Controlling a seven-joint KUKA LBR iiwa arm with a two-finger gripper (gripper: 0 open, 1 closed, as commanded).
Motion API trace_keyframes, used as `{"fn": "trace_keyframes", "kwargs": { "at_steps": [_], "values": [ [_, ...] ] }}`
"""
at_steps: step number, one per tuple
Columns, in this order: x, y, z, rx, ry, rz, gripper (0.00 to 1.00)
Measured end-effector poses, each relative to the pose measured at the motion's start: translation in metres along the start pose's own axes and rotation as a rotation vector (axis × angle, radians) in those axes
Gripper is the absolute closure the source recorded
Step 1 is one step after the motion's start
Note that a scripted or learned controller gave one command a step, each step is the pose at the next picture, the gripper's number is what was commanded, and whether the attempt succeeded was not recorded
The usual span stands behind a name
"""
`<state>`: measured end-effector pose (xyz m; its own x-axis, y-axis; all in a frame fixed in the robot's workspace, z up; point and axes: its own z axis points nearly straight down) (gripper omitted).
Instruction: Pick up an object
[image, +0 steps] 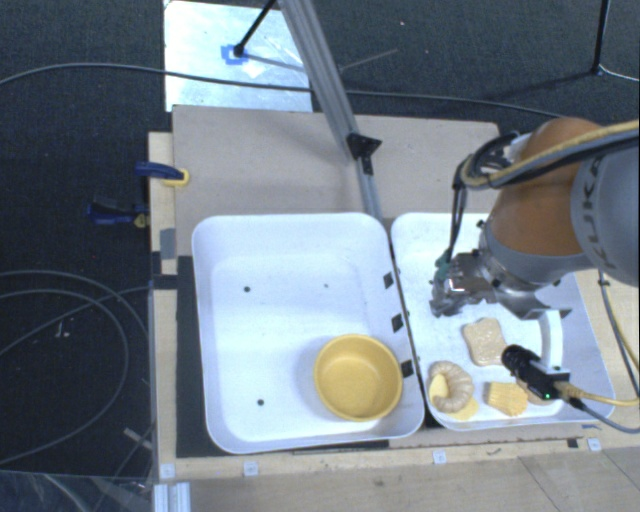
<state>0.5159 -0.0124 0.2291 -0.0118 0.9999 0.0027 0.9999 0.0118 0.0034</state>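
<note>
Roomily, yellow bowl (358, 376) sits near left bin's (230, 250) front edge.

A yellow bowl (358, 376) sits in the left bin (250, 250).

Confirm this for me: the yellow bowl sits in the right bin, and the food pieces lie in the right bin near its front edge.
Not quite. The camera view shows the yellow bowl in the left bin, near its front right corner. The food pieces do lie in the right bin near its front edge.
</note>
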Motion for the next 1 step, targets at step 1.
{"fn": "trace_keyframes", "kwargs": {
  "at_steps": [1],
  "values": [
    [0.0516,-0.0049,0.0093,0.002,0.0,0.001,1.0]
  ]
}}
